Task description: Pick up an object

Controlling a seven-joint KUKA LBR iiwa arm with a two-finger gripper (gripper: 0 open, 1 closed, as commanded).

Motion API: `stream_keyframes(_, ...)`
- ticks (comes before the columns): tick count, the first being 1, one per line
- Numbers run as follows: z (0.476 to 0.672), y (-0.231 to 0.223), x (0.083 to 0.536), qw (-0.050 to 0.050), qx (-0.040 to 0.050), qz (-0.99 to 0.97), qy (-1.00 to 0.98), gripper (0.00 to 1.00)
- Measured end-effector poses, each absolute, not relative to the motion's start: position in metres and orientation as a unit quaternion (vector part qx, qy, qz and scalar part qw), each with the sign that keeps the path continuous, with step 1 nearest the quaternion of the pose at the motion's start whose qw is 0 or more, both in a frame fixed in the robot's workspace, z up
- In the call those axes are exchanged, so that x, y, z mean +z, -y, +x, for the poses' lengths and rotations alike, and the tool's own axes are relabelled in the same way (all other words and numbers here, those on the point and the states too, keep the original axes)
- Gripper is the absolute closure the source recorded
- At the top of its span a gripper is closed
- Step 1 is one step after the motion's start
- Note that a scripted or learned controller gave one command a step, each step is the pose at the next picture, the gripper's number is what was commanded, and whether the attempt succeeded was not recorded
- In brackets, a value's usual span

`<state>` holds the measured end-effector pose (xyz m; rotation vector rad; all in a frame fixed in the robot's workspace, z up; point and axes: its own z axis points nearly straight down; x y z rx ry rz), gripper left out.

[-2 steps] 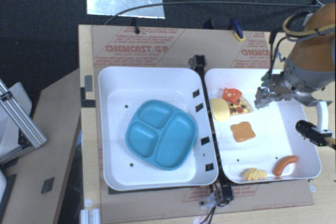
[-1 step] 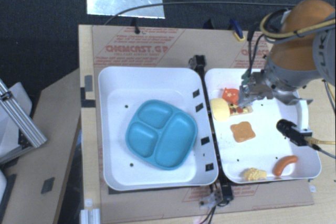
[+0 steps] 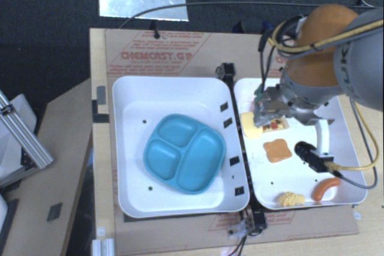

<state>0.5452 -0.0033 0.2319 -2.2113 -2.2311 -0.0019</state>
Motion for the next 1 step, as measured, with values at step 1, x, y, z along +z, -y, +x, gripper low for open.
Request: stream_keyframes(1, 0.5513, -0.0507, 0.2250, 0.000, -0.0010, -0.704, 0.711, 1.00)
